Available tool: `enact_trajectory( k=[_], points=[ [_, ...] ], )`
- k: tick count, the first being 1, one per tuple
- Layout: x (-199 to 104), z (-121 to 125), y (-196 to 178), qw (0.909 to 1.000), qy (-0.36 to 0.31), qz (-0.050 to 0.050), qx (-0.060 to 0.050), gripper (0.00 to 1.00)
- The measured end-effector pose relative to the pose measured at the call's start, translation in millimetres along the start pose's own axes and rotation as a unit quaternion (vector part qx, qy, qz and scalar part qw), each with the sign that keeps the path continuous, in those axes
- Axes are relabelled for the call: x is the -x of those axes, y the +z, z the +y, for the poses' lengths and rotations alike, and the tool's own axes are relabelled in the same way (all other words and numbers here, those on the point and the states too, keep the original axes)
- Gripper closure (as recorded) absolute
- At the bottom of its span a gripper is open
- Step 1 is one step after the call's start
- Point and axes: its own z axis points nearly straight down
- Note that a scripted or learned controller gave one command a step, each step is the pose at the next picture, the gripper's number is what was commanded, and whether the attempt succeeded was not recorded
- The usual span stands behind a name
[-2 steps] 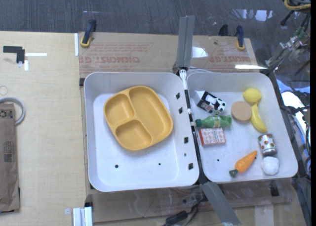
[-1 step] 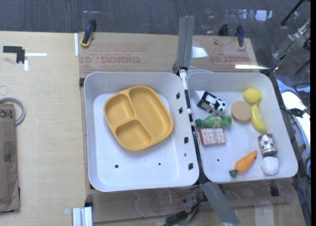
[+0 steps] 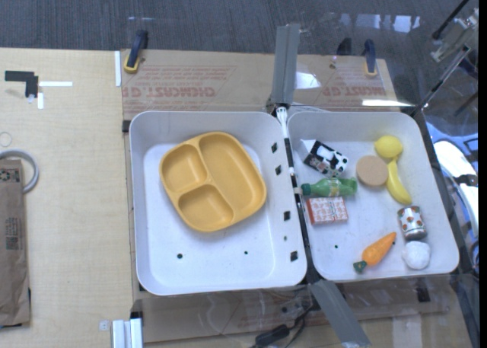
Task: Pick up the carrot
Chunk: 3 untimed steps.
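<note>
The carrot (image 3: 377,251), near the right bin's (image 3: 449,263) front edge, looks light, rigid, slick: grip mid-body; tool state I cannot tell.

Bins (image 3: 144,209): smooth white plastic, slight sheen. Plate (image 3: 212,180): matt yellow plastic. Carrot (image 3: 377,251): smooth orange plastic. Bench (image 3: 61,133): pale wood, matt. Backing sheet (image 3: 190,87): brown cardboard.
</note>
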Motion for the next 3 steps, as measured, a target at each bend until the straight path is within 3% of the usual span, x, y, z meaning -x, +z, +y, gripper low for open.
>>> enact_trajectory(
  k=[1,3],
  points=[
    [24.8,-12.1,-2.5,0.9997,-0.026,0.0,0.0,0.0],
    [23.8,-11.3,-2.7,0.9946,-0.104,0.0,0.0,0.0]
  ],
)
